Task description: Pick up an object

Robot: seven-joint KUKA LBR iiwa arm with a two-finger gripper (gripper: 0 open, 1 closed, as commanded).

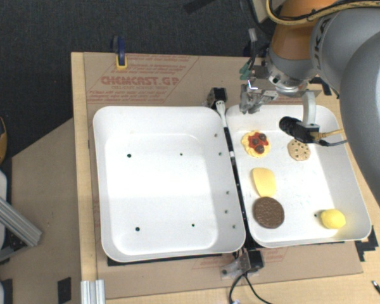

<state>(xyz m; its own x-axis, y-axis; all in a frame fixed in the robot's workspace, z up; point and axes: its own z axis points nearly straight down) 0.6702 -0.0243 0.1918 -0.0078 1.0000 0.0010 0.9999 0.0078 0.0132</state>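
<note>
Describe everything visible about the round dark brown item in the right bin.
The brown disc looks like a toy chocolate cookie: round, flat, dark brown with a slightly speckled, matte top. It lies flat on the floor of the right bin, toward the near edge and close to the divider side. A pale yellow oblong piece sits just behind it, nearly or barely touching. The claw is at the bin's far end, well away from it.
</note>
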